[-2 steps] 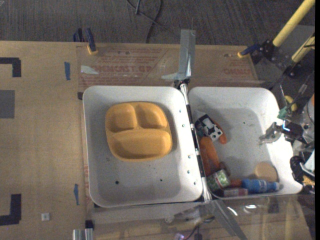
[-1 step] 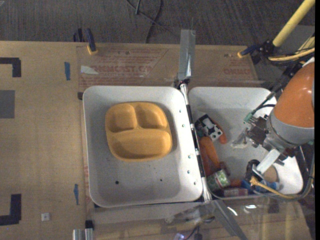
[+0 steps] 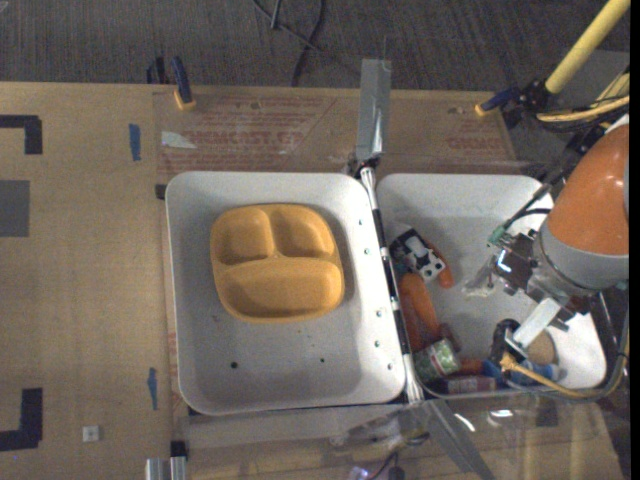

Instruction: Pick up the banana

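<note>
The arm, grey with an orange band (image 3: 592, 203), enters from 3 o'clock and hangs over the right bin (image 3: 470, 193). Its tool (image 3: 482, 280) sits near the middle of that bin, above bare white floor. Whether the tool is open or closed cannot be told from this angle, and nothing can be seen gripped in it.

Along the right bin's 9 o'clock wall lies a small black-and-white object (image 3: 420, 253). Just below it, toward 8 o'clock, is an orange carrot (image 3: 419, 306). A green-labelled can (image 3: 437, 358) sits at 7 o'clock, and a red-and-blue item (image 3: 468, 381) lies against the 6 o'clock wall. A tan rounded thing (image 3: 543, 349) shows at 4 o'clock, partly hidden by the wrist.

Where the banana lies cannot be told among these things.

The left bin (image 3: 195, 298) holds a yellow divided plate (image 3: 277, 261), set slightly toward 12 o'clock. Both bins rest on the bench (image 3: 80, 268).
</note>
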Robot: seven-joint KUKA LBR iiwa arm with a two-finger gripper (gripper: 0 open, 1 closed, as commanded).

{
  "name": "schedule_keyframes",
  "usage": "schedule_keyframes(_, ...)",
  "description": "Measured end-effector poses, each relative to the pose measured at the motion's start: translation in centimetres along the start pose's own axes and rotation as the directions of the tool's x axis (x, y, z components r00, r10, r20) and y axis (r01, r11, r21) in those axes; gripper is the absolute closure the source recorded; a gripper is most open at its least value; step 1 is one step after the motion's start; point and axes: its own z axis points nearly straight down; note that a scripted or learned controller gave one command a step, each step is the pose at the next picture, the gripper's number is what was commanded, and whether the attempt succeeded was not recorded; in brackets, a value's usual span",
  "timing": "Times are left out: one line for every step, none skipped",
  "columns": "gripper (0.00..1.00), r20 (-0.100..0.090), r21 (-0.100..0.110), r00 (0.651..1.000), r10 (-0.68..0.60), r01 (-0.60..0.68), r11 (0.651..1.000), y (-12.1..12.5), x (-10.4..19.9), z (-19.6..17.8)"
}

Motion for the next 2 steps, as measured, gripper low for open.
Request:
schedule_keyframes(0.00,0.000,-0.004,0.994,0.106,-0.106,0.994,3.9,-5.3,-8.2)
schedule_keyframes(0.00,0.001,0.001,0.954,0.299,-0.299,0.954,1.3,-0.5,-0.2)
